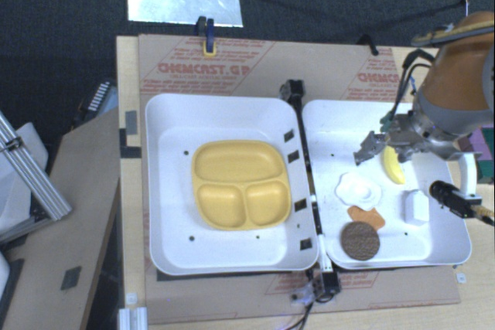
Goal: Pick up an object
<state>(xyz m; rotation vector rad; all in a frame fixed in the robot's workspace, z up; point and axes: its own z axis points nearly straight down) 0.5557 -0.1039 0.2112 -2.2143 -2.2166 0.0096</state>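
Right, eyes on the banana point(395, 168), that is the thing nearest the action: it lies on the floor of the right-hand white bin point(332, 116), yellow, pointing roughly toward the bin's near and far walls, and the claw point(384, 148) sits directly over its far end, low and close. Whether the claw is spread or closed I cannot tell from where I stand, and I cannot tell if it touches the banana; the fruit rests flat on the bin floor. The grey arm point(460, 77) with its orange band comes in past the banana from the bin's outer side. Just beside the banana, toward the other bin, there is a white fried-egg shape point(358, 188). Nearer to me than the banana, beyond that egg, an orange piece point(366, 217) touches a round brown disc point(360, 241), the disc lying closest to the near wall. On the banana's other flank, a little nearer to me, a small white block point(415, 207) stands apart from it. Well away from the banana, across the divide, the left-hand bin point(166, 166) carries a yellow divided plate point(236, 183) with three compartments, lying flat near its middle. Both bins rest on a printed cardboard sheet point(232, 66) spread over the tabletop point(126, 89), and a small blue and yellow clamp point(207, 39) grips that sheet's far edge, far from the banana
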